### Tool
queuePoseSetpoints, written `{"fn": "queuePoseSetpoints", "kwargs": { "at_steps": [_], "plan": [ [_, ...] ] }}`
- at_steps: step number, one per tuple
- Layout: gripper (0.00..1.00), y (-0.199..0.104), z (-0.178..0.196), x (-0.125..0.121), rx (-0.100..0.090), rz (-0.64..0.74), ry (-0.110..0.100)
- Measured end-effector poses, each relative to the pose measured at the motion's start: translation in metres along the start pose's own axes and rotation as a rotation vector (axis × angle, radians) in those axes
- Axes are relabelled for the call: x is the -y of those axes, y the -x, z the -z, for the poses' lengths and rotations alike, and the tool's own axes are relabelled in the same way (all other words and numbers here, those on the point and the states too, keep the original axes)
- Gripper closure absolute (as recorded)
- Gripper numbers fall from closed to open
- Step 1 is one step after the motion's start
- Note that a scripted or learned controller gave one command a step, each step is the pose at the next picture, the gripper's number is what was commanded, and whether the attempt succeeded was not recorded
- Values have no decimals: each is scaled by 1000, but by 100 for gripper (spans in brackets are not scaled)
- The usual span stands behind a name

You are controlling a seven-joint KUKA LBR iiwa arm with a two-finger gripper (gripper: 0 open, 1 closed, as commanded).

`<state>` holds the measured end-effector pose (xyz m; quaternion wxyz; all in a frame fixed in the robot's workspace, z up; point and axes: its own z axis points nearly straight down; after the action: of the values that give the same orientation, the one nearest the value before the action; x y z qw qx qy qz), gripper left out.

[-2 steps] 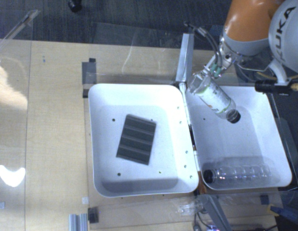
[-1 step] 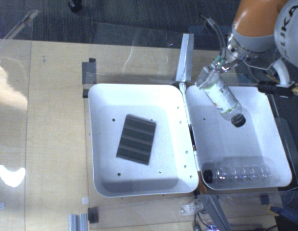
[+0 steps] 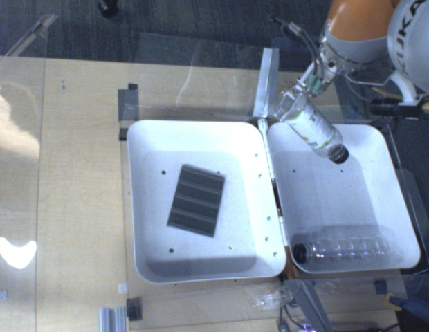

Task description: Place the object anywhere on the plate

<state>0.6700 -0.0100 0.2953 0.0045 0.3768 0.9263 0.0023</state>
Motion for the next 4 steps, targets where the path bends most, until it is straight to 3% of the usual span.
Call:
{"fn": "queuePoseSetpoints", "kwargs": {
  "at_steps": [1,2,3,4],
  "plan": [
    [100,-20,0,-3,-3,224,-2],
    [100,-20,12,-6,3,225,6],
    [100,-58,-75,-1,-3,531,0],
    [100,-38,-18,-5,0,1054,2]
  ]
}}
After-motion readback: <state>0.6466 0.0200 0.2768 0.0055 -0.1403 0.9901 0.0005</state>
